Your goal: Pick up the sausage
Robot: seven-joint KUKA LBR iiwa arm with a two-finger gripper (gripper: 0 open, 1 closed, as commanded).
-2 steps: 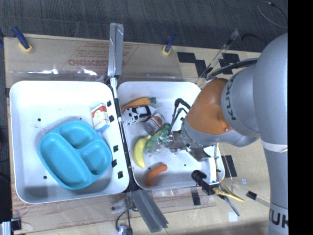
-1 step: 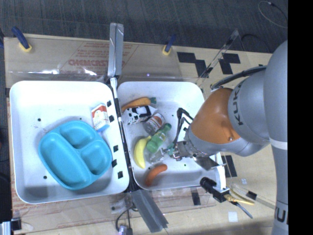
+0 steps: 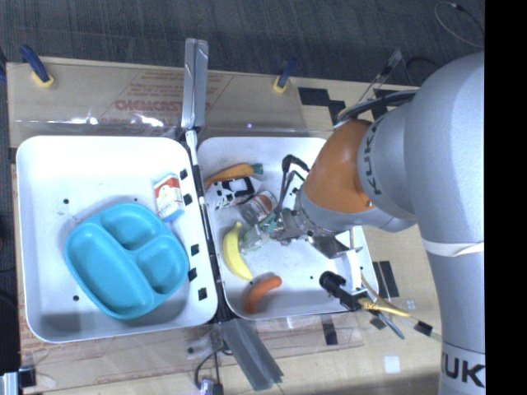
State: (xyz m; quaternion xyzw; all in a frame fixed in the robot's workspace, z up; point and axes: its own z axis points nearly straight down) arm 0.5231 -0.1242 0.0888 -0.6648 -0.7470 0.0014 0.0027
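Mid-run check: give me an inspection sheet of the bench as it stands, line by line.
Surface: two shallow white bins side by side, left bin and right bin, on a bench.
Job's things: sausage lies near the front edge of the right bin, just right of the banana's lower end, nothing gripping it.
Clutter: carrot, a black-and-white item and a small can in the right bin; blue divided tray and small carton in the left bin.
Grippers: gripper low over the middle of the right bin, behind the sausage; finger state unclear.
Cables: black cable looping by the wrist.
Surroundings: blue clamps on the bench's far edge.
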